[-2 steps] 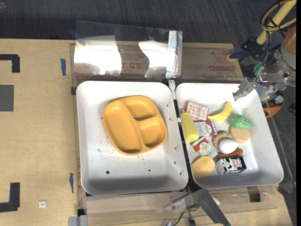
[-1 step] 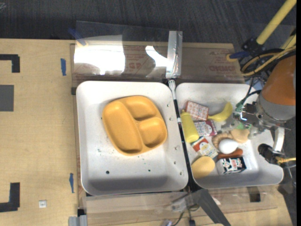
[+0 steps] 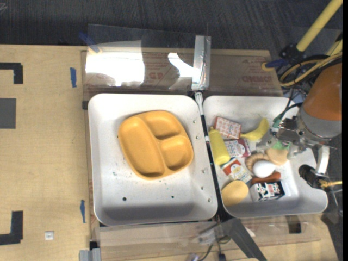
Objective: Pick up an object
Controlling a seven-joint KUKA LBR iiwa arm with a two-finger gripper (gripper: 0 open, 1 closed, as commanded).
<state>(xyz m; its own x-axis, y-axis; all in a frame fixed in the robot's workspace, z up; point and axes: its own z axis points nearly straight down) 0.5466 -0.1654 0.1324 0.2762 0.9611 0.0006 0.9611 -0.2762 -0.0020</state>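
Note:
The right bin point(image 3: 304, 200) holds several small items. Among them are a yellow banana point(image 3: 256, 129), a yellow cylinder point(image 3: 219, 148), a red-and-white packet point(image 3: 227, 126), a white egg point(image 3: 264, 169), a round yellow piece point(image 3: 235, 191) and a black-and-white carton point(image 3: 268, 190). My gripper point(image 3: 278, 142) hangs low over the right part of this bin, reaching in from the right. A pale tan round item point(image 3: 277, 156) lies right under it, beside the egg. I cannot make out whether the gripper touches that item.
The left bin point(image 3: 103, 189) carries a yellow divided plate point(image 3: 155, 143). A clear plastic sheet point(image 3: 141, 64) and a metal strip point(image 3: 201, 61) stand behind the bins. Yellow and black cables point(image 3: 304, 58) lie at the far right, near the arm.

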